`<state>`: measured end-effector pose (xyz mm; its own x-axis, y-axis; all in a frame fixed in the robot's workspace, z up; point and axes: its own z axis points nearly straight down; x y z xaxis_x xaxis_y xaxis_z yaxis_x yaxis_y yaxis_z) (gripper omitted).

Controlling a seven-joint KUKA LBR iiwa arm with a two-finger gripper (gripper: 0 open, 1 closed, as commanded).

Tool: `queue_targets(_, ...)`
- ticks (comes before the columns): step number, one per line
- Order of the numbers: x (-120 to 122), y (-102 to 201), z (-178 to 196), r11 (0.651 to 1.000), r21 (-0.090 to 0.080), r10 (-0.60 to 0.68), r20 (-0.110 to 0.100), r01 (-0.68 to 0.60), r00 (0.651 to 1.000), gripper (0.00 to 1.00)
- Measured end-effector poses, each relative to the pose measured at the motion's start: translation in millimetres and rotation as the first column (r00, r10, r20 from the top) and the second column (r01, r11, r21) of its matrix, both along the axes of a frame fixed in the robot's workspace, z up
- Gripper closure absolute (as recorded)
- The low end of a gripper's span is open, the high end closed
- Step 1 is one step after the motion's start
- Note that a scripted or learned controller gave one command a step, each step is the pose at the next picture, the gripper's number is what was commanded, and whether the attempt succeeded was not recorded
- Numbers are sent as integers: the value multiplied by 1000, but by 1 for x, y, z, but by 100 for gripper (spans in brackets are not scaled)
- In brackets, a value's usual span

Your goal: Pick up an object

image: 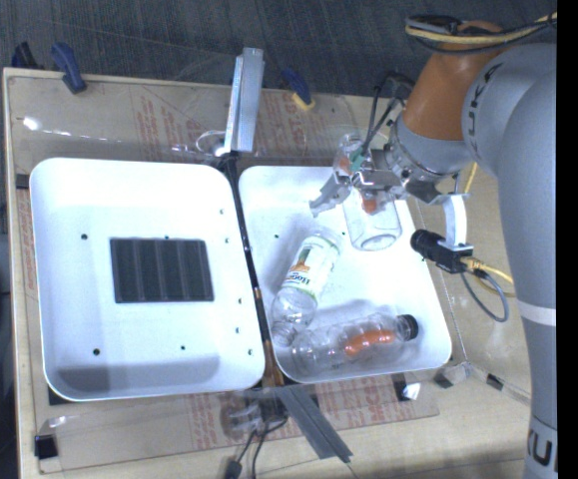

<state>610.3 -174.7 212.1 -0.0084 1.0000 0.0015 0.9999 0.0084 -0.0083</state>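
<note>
Gripper [368, 183]: over right white bin's [269, 193] far end, closed on a clear plastic cup [373, 223], lifted and tilted.
Clear plastic bottle with yellow-green label [303, 277]: lying mid-bin.
Clear bottle with orange contents [353, 339]: along near wall.
Left white bin [69, 198]: dark grate [162, 269].

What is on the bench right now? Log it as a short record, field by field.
arm: grey with orange band, reaching in from the right
gripper: over the far part of the right bin, at the clear cup
right bin: clear cup, labelled bottle lying on its side, clear bottle with dark cap lying along the near wall
left bin: dark ribbed rectangle on the floor
grasp: cannot tell whether the cup is held
</note>
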Motion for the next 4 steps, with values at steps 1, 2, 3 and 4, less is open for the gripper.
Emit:
queue_targets(1,-46,9,-107,997,-1,74,10,-74,997,0)
queue_targets(2,9,-7,-112,990,-2,142,23,-142,990,0)
queue_targets(3,12,-26,-112,983,-2,184,22,-184,983,0)
queue_targets(4,42,-37,-111,937,8,348,-13,-348,937,0)
